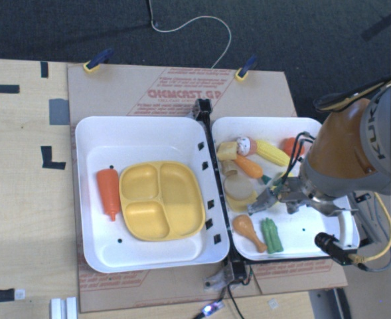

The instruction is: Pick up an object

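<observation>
— While the arm (344,151) leans in from the right edge, where does its tool sit?

— Low over the right bin (300,244), right of centre in the frame. The orange band bulks above it, and the gripper (265,201) points left toward the bin's middle, above a pale round dish (238,190).

— Fingers apart or together?

— I cannot tell; they are small and dark against the clutter.

— And the things to pick?

— A green piece (271,235) and a tan drumstick (248,231) lie just below the gripper. Corn (272,153), a carrot (249,167) and a red piece (289,145) crowd the bin's upper part. Over in the left bin (89,178) an orange item (107,193) rests beside a yellow divided plate (160,199).
</observation>
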You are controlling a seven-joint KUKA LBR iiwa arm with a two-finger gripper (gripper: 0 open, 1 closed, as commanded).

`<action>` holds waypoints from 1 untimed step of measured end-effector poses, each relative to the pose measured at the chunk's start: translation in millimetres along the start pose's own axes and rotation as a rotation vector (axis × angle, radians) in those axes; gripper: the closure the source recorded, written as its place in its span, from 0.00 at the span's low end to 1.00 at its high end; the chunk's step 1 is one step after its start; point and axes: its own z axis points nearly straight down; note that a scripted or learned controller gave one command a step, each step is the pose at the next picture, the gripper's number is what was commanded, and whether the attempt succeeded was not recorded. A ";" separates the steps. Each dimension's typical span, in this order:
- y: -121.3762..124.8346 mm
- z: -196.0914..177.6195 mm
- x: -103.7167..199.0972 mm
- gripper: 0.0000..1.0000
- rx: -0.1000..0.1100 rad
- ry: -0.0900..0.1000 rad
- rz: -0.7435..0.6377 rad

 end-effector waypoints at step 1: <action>8.1 52.9 5.5 0.00 -0.001 0.000 -0.002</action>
